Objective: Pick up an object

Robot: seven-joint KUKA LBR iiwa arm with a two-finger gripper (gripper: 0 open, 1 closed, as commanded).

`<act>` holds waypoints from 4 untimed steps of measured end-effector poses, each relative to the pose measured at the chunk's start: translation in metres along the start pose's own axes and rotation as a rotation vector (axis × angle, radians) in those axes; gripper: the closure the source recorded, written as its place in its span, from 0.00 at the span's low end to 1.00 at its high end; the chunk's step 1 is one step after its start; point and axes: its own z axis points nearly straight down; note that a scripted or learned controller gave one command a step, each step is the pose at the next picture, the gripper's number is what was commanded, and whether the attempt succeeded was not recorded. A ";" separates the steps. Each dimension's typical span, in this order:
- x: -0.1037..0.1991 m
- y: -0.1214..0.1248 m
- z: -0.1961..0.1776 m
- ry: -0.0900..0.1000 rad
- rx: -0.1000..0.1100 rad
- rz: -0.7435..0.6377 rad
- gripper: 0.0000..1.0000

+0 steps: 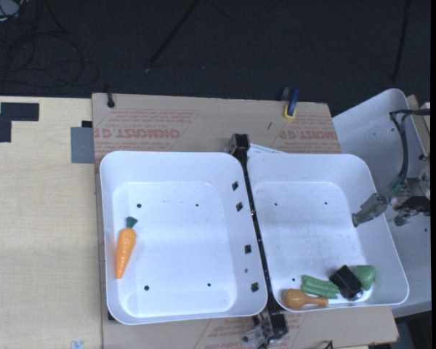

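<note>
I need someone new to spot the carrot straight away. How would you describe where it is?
Look at the left bin of the two white bins. The carrot lies alone near its left wall, orange with a small green top pointing away from the camera. The other toys are all clustered in the right bin's near corner.

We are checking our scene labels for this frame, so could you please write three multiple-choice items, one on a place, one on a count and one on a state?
1. Where does the carrot lie?
A. Left bin, near its left wall
B. Right bin, near its front wall
C. On the cardboard behind the bins

2. How many things lie in the right bin?
A. One
B. Four
C. Seven

3. How does the gripper stand to the objects?
A. Touching the carrot
B. Apart from all of them, at the right bin's right rim
C. Pressed onto the black block

Answers: 1 A, the carrot lies beside the left bin's left wall. 2 B, green bean, black block, green piece, tan pear-shaped piece. 3 B, it touches nothing.
</note>
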 end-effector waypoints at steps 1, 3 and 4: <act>-0.031 0.049 0.130 0.003 0.010 -0.001 0.00; 0.007 0.105 -0.106 -0.001 0.001 -0.005 1.00; -0.011 0.147 0.024 0.001 0.006 0.000 1.00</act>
